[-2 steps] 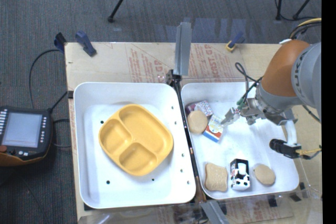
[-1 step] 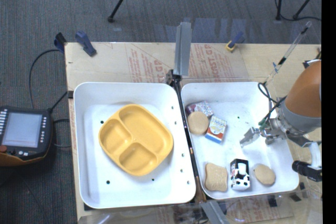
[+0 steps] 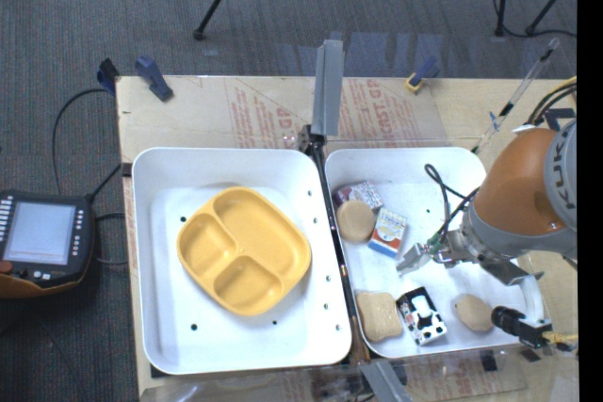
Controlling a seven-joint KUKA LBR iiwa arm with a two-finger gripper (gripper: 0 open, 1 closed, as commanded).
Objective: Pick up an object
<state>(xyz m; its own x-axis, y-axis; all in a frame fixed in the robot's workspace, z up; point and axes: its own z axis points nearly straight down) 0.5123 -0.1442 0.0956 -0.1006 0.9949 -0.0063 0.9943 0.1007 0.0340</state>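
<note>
My gripper point(image 3: 413, 257) hangs over the middle of the right bin point(image 3: 452, 160), at the end of the grey arm with its orange band point(image 3: 518, 185). It is just below a small white, blue and orange box point(image 3: 388, 232) and above a black and white item point(image 3: 421, 315). A round tan biscuit point(image 3: 356, 221) lies to the left of the box. A purple and silver packet point(image 3: 364, 195) sits behind the biscuit. A bread-like slice point(image 3: 378, 315) lies at the front left and a tan oval piece point(image 3: 472, 313) at the front right. Nothing shows in the gripper.
The left bin point(image 3: 151, 202) holds a yellow divided plate point(image 3: 243, 249). A grey post point(image 3: 328, 94) stands behind the wall between the bins. Cables point(image 3: 438, 184) trail from the arm over the right bin. A handheld control panel point(image 3: 42, 240) lies on the floor at far left.
</note>
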